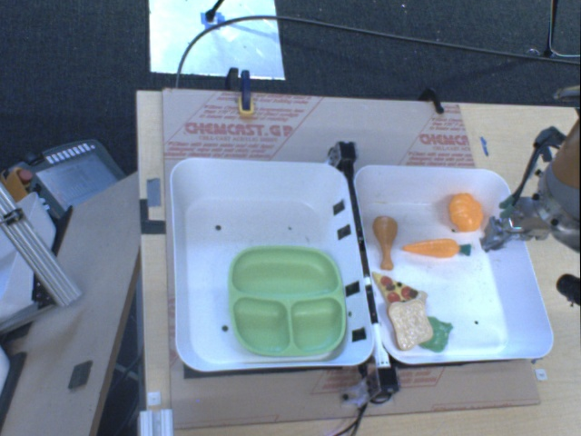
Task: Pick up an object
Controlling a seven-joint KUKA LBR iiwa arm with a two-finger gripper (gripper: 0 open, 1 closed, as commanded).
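The right bin (508,330) holds several toy foods: an orange fruit (465,213), a carrot (436,249), a brown drumstick (386,240), a pizza slice (398,290), a slice of toast (410,324) and a green leaf (439,334). My gripper (498,233) hangs over the bin's right side, just right of the carrot's green tip and below the orange. Nothing shows between its fingers.
The left bin (195,203) holds a green three-compartment plate (287,300). A black divider (357,262) runs between the bins. Cardboard (300,125) lies under both, with a clamp (245,94) at the back. A device (77,175) sits on the left table.
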